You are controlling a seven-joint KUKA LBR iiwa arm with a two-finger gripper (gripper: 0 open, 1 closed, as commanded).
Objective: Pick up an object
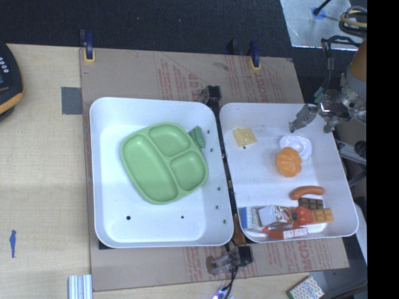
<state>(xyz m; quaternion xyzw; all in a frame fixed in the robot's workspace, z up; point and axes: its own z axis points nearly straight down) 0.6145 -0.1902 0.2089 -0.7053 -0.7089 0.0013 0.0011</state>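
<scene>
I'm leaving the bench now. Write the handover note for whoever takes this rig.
Gripper: open, holding nothing, above the far right corner of the right bin.
Right bin: yellow square at the far left; orange ball in the middle, touching a white piece behind it; sausage, chocolate bar and a small carton along the near edge.
Left bin: green divided plate.
Done: nothing picked up yet.
Left: lower onto one object, probably the ball or white piece nearest the gripper, close and lift.
</scene>
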